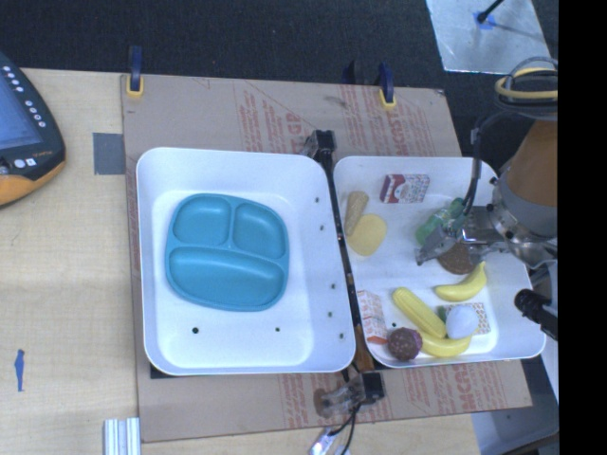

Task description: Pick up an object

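We see a pale wooden counter (pixel 66 282) with a brown cardboard sheet (pixel 247 112) held to it by yellow-and-blue clamps (pixel 135 72). Behind it lies dark floor (pixel 237 17), with a light grey patch (pixel 484 17) at upper right. Even light throughout.

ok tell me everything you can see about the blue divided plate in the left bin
The blue divided plastic-looking plate is a rounded rectangle with three compartments: two smaller ones along its far side, one long one along its near side, parted by raised ridges. It looks matte and holds nothing. It lies flat and upright, slightly skewed, on the floor of the left white shallow bin, a bit left of centre, apart from the bin's walls.
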Action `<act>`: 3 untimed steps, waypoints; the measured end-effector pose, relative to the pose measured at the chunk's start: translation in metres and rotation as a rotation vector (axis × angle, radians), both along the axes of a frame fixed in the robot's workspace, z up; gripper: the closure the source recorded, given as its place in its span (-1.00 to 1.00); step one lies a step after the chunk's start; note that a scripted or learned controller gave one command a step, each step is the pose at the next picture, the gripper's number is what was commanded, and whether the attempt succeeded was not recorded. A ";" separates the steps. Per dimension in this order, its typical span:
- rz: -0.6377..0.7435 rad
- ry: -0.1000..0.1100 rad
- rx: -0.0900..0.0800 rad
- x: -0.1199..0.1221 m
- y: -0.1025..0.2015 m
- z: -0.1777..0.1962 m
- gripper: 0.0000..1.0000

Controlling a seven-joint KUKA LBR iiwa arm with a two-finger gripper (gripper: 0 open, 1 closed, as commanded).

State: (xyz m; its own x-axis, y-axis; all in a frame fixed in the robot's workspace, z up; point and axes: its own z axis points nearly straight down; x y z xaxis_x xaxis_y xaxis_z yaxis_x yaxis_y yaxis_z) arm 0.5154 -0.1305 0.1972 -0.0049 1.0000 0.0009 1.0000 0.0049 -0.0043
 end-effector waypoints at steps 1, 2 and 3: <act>-0.002 -0.002 -0.002 0.031 -0.082 -0.110 -1.00; 0.009 -0.005 0.000 0.084 0.013 -0.105 -1.00; -0.012 0.050 -0.001 0.132 0.027 -0.110 -1.00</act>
State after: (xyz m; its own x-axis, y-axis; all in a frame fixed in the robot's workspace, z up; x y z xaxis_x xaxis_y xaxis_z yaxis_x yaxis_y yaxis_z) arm 0.6471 -0.1032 0.0873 0.0074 1.0000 0.0003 0.9985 -0.0074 -0.0540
